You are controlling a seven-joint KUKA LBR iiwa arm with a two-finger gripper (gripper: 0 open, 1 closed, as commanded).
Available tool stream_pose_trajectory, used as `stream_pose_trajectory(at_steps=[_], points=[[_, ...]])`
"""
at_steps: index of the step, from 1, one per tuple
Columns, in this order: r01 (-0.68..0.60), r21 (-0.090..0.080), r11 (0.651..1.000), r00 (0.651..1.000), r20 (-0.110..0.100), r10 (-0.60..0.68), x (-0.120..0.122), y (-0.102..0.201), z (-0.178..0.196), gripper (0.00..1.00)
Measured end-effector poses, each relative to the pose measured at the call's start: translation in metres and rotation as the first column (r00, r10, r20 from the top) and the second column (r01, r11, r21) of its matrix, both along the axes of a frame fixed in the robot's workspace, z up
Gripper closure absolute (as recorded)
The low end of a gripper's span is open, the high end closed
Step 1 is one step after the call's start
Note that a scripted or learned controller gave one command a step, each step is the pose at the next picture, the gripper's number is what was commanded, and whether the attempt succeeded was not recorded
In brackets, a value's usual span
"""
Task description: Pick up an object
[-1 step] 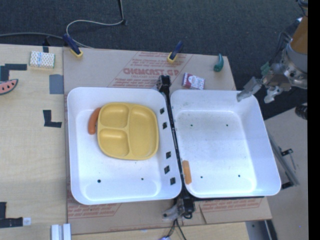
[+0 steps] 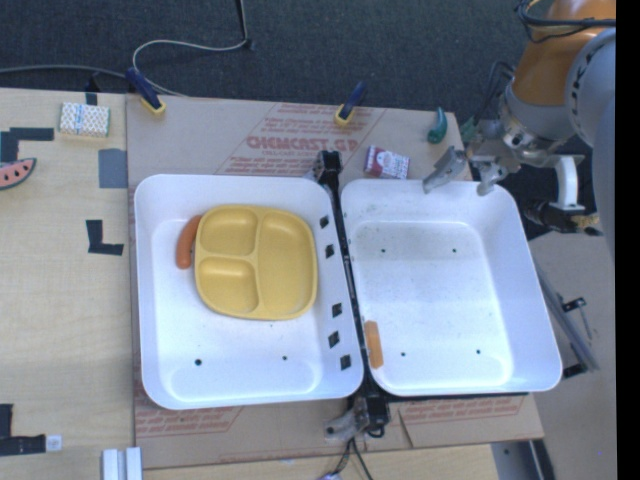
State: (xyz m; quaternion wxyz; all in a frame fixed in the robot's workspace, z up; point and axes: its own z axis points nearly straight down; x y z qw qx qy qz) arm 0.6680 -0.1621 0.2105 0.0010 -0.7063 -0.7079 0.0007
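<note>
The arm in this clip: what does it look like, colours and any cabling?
The arm is grey with a rounded orange band above the wrist. Thin black cables loop beside that band. Its tool is pale grey metal with two slim prongs.

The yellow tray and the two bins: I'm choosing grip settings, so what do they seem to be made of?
The yellow tray looks like moulded plastic, matte: uniform colour, rounded dividers, soft sheen. The left bin and right bin look like thin, smooth white plastic with rolled rims and faint highlights, though coated metal can't be ruled out. They rest on what looks like brown cardboard, printed with red lettering.
</note>
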Motion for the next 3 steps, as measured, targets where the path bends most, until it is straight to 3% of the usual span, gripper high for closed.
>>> stream_pose_trajectory(at_steps=[1, 3], points=[[0.001, 0.001, 1.0, 1.0, -0.002, -0.001, -0.001, 0.044, -0.072, 0.0], [0.001, -0.003, 1.0, 1.0, 0.003, -0.001, 0.0, 0.067, -0.125, 0.0]])
